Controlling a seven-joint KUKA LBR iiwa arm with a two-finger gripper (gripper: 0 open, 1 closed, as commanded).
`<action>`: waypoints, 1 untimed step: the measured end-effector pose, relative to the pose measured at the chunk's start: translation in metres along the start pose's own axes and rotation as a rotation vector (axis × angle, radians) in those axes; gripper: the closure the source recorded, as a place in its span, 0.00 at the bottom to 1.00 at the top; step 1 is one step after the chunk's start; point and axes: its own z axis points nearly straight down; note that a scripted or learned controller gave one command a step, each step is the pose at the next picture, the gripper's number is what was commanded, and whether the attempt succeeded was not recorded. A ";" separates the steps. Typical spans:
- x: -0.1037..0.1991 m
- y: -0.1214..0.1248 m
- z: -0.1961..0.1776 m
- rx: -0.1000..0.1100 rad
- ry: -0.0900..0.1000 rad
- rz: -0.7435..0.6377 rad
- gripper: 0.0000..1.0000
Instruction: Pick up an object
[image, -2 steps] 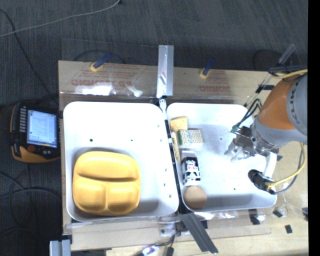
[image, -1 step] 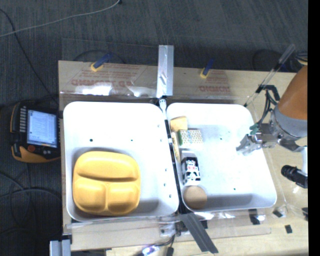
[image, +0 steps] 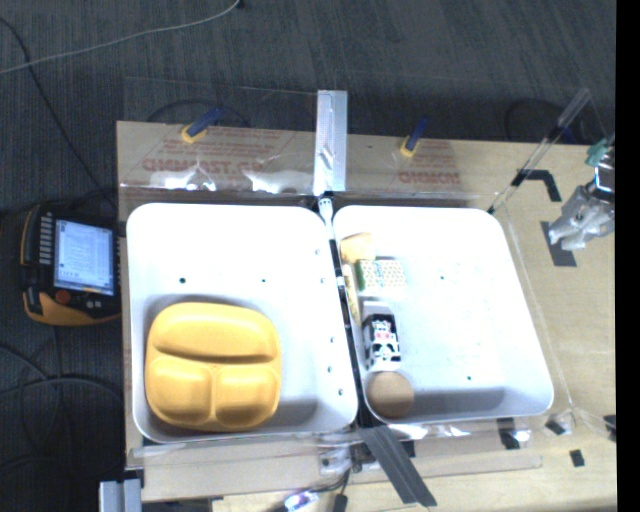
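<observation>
Progress nil as judged: gripper (image: 585, 215) sits at the far right edge of the bench, well apart from both bins, nothing visible in it, jaw state too small and blurred to tell. Left bin (image: 225, 235) holds a large yellow moulded block (image: 213, 363) in its near left part; right bin (image: 480, 300) has four small items lined along its left wall: tan piece (image: 356, 246), dotted box (image: 382, 273), black-and-white carton (image: 381, 339), brown ball (image: 390, 392). Reach, descent, grasp and lift all remain.
</observation>
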 end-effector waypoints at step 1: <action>-0.022 0.000 -0.040 0.002 -0.001 0.472 1.00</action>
